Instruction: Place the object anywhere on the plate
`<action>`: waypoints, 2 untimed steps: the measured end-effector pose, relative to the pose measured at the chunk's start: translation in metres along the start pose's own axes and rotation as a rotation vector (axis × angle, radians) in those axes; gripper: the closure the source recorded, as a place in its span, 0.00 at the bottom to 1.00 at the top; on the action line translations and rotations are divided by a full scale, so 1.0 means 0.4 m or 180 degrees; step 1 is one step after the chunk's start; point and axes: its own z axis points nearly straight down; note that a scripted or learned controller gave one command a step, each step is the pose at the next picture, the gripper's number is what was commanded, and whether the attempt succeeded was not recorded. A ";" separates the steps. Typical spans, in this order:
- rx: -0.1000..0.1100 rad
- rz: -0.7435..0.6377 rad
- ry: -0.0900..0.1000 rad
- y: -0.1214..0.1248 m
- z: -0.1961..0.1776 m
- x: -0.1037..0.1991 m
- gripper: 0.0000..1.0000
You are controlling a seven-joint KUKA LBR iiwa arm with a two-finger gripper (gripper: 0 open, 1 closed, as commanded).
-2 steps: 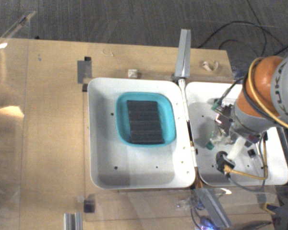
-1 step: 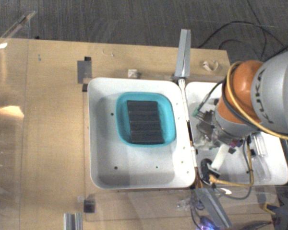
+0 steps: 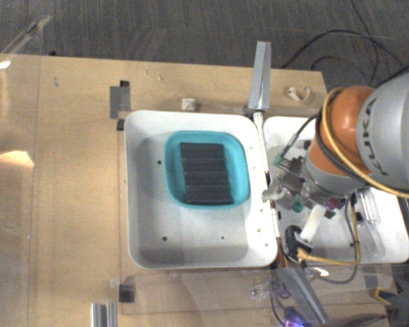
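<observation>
A teal square plate (image 3: 240, 169) with rounded corners lies in the left white bin (image 3: 191, 251), towards its back. A dark ribbed rectangular object (image 3: 204, 174) rests flat on the plate's middle. My gripper (image 3: 291, 186) hangs below the orange-banded wrist (image 3: 344, 125) over the left part of the right bin (image 3: 388, 247), just right of the wall between the bins. It is apart from the plate and the dark object. The wrist and cables hide most of what lies under the gripper.
A grey metal bar (image 3: 261, 77) stands at the back where the two bins meet. A small green item (image 3: 296, 207) and a clear plastic piece (image 3: 368, 206) show in the right bin. Cables loop near the bench's front right.
</observation>
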 end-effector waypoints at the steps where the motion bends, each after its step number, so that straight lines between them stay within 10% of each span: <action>1: -0.0006 -0.0006 0.0007 0.004 -0.026 0.003 1.00; 2: -0.0006 -0.0006 0.0007 0.004 -0.026 0.003 0.00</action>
